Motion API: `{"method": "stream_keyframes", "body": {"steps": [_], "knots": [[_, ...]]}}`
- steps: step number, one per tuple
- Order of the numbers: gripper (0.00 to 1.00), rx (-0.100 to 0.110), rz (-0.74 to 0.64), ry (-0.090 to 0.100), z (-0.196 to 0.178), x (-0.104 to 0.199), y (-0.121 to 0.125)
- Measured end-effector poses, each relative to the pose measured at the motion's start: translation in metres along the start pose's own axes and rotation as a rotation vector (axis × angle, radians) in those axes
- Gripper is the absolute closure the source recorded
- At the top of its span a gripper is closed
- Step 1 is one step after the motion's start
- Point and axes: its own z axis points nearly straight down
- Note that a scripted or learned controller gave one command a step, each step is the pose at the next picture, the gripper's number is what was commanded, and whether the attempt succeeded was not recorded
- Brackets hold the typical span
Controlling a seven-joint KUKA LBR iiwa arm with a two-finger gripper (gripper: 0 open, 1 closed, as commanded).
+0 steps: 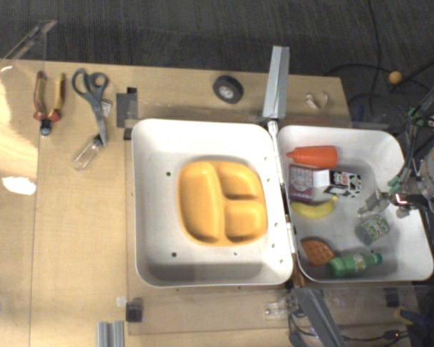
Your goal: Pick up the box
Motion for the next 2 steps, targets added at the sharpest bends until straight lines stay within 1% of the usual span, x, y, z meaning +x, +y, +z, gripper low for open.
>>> {"method": "stream_keyframes", "body": {"steps": [1,2], "knots": [[0.00,0.000,-0.143,0.000,0.083,0.028,0.079],[0.00,-0.016,0.147,-0.024,0.104,0.075,0.093]]}}
